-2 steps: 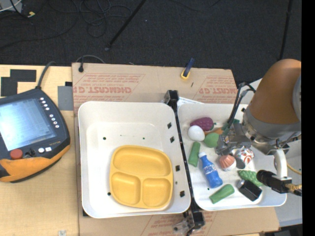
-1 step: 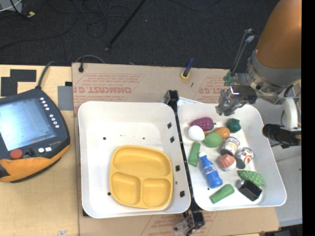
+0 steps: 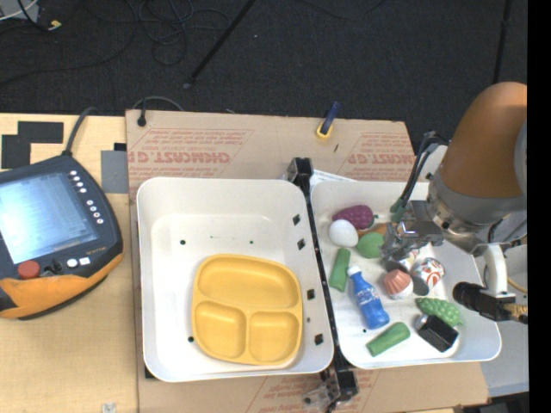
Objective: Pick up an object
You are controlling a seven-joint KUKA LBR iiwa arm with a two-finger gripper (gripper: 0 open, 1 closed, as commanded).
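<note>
The right bin [image 3: 482,351] holds several small objects. Among them are a purple piece [image 3: 353,216], a white egg [image 3: 343,231], a round green piece [image 3: 371,246], a blue bottle [image 3: 368,299] and a reddish-brown ball [image 3: 397,283]. A white and red ball [image 3: 429,273], a bumpy green piece [image 3: 440,310], a black block [image 3: 437,333] and two green cylinders [image 3: 340,268] [image 3: 388,338] lie there too. My gripper [image 3: 403,246] is low over the bin's middle, between the round green piece and the white and red ball, just above the reddish-brown ball.
The left bin [image 3: 164,213] holds a yellow divided plate [image 3: 247,308]. A black divider [image 3: 314,256] runs between the bins. A teach pendant [image 3: 52,222] lies on the bench at the far left. The arm's orange band [image 3: 491,140] overhangs the right bin's far right.
</note>
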